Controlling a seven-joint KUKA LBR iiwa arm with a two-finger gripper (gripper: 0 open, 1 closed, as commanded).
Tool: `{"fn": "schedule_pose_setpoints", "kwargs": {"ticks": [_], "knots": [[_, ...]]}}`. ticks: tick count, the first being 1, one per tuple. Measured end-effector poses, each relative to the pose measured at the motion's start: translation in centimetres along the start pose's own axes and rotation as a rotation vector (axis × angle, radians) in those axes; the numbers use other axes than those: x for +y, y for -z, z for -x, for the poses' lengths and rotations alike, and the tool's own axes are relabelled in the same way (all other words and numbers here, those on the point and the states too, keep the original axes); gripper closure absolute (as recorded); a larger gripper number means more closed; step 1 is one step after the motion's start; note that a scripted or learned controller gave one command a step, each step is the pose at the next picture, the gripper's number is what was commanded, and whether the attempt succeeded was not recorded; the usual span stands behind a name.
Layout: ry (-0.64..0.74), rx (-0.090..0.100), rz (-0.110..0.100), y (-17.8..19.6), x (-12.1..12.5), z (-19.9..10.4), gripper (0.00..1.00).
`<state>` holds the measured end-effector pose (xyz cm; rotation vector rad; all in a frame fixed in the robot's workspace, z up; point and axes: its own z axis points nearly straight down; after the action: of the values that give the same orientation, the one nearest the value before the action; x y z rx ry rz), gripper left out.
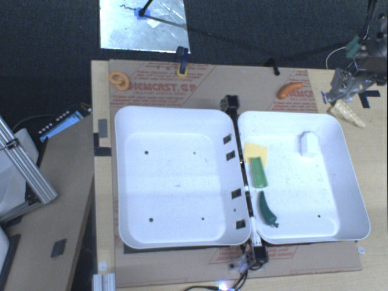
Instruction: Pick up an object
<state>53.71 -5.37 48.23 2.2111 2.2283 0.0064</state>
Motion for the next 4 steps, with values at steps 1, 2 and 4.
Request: {"fn": "schedule_pose_setpoints", "kwargs": {"ticks": [1,2,4], "knots": [[0.001,0.0,0.0,1.5,-2.9,-4.8,1.0],[0.001,0.001,0.001,3.6,-4.5,-8.7,1.0],[0.0,0.001,-0.003,5.3,-4.9,-16.2,1.0]]}}
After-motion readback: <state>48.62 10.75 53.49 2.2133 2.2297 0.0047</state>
